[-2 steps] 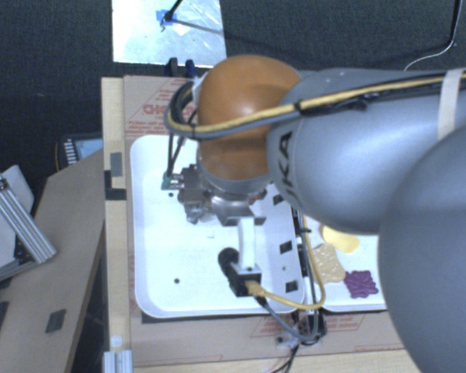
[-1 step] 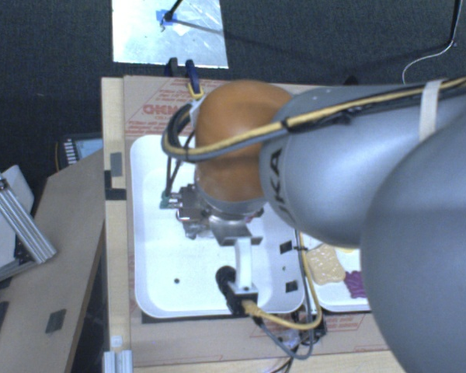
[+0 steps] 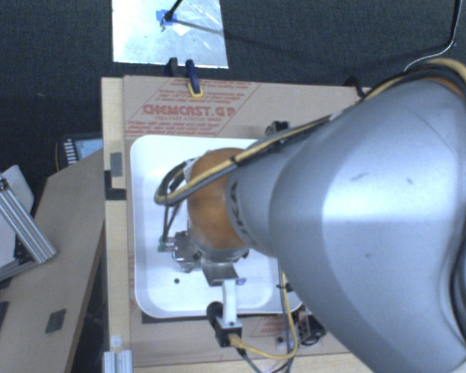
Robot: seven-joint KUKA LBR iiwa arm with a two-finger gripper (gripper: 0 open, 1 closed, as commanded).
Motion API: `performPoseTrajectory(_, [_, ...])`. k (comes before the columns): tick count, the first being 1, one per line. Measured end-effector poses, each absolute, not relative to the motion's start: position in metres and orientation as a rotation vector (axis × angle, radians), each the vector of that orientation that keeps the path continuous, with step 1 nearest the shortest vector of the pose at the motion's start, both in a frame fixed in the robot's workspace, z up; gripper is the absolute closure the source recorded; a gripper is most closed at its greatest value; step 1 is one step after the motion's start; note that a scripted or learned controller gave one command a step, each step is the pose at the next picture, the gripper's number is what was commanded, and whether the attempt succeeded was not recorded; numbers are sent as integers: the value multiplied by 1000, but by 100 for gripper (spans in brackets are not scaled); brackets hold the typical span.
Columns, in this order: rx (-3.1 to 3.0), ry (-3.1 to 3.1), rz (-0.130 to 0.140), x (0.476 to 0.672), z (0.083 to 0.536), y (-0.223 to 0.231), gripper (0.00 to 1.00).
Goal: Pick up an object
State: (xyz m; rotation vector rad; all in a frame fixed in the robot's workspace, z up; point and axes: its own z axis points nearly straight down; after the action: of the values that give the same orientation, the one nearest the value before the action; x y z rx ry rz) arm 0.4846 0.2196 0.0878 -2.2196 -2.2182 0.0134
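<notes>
Camera view looks down on the gripper point(image 3: 208, 264), low inside the white bin point(image 3: 149, 208). Its opening is hidden beneath the wrist, so wide, narrow or holding cannot be told, and any object it is after is covered too. A small dark speck point(image 3: 176, 280) lies just beside it. Best, I judge: close firmly, then lift straight up, clear of the bin's walls.

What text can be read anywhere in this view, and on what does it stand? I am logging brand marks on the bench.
"CHEMCAST GP": large red letters on the brown protective sheet behind the white bin.
Smaller red print above and below that name on the same sheet: too small to read.
Red print on the sheet's strip at the bin's near edge: too blurred to read.
</notes>
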Motion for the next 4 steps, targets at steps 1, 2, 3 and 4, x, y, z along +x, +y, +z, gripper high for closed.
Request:
performPoseTrajectory(1, [-2219, -2221, 1, 487, 105, 221, 100])
performPoseTrajectory(2, [-2219, -2221, 1, 487, 115, 221, 100])
performPoseTrajectory(3, [-2219, -2221, 0, 488, 126, 221, 100])
performPoseTrajectory(4, [-2222, -2219, 3, 504, 83, 192, 100])
